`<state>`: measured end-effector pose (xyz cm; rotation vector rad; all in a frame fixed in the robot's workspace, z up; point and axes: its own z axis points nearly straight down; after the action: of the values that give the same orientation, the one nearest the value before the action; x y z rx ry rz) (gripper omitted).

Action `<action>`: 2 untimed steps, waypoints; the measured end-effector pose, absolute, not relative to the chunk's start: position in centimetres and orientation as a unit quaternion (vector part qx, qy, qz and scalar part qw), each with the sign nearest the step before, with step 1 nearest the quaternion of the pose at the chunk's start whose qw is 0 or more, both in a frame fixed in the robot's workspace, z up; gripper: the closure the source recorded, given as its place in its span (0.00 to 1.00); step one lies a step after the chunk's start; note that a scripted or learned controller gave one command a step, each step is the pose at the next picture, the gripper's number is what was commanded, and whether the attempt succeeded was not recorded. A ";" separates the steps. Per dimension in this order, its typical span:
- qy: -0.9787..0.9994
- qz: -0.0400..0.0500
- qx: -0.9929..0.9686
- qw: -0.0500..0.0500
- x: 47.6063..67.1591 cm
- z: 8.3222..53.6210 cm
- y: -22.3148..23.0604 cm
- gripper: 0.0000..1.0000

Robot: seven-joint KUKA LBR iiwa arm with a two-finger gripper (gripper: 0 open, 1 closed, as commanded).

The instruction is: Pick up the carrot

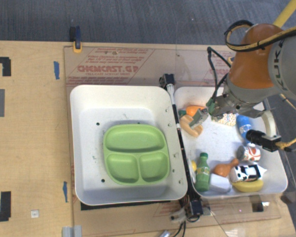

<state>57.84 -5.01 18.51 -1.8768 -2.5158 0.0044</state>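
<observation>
The carrot (193, 110) is an orange piece with a small green end, lying at the upper left of the right bin (278, 157). It rests against a tan bread-like toy (191, 126). My gripper (207, 111) hangs low just to the right of the carrot, touching or nearly touching its right end. The grey wrist and orange band (254, 58) rise above it. From this view I cannot see the carrot lifted off the bin floor.
The right bin also holds a green bottle (203, 171), an orange tapered toy (223, 169), a banana (247, 185), a black-and-white block (246, 172), a small can (251, 153) and a blue item (243, 124). The left bin (84, 107) holds a green divided plate (135, 153).
</observation>
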 end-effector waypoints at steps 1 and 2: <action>-0.791 -0.003 -0.612 -0.001 62.4 18.5 2.2 0.00; -0.792 0.002 -0.610 0.001 61.0 18.5 -2.6 0.00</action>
<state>60.99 -2.65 18.53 -1.9154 -2.4871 0.0059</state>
